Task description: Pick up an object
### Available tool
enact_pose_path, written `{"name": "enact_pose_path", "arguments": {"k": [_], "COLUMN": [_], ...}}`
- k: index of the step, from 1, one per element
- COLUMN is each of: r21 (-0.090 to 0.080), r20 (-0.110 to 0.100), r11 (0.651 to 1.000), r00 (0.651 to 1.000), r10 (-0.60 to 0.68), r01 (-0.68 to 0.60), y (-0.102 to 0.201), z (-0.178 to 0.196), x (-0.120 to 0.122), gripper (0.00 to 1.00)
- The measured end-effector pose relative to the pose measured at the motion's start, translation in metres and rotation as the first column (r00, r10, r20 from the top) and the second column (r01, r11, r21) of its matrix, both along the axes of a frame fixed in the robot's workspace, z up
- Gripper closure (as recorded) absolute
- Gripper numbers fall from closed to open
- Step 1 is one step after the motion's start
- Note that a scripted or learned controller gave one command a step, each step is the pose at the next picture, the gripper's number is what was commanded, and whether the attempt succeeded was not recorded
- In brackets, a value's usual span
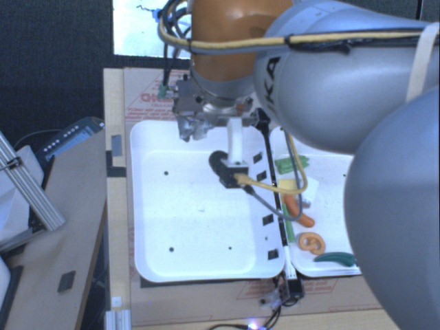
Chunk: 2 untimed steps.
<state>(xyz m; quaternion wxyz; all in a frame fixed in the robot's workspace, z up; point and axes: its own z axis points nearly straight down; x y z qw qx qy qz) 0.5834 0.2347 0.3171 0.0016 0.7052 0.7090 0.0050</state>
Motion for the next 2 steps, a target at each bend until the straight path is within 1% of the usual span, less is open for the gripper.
{"name": "enact_pose_path", "arguments": {"k": [1, 2], "r21": [-0.008, 0.000], "r20": [-0.012, 0.002], "r11": [1.000, 1.000], "r00": [1.000, 1.000], "r10": [-0.012, 0.003], "r01": [0.012, -0.003], "y": [-0.088, -0.040], "z": [-0.028, 0.073], "x": [-0.017, -0.019], "gripper": [1.00, 1.00]}}
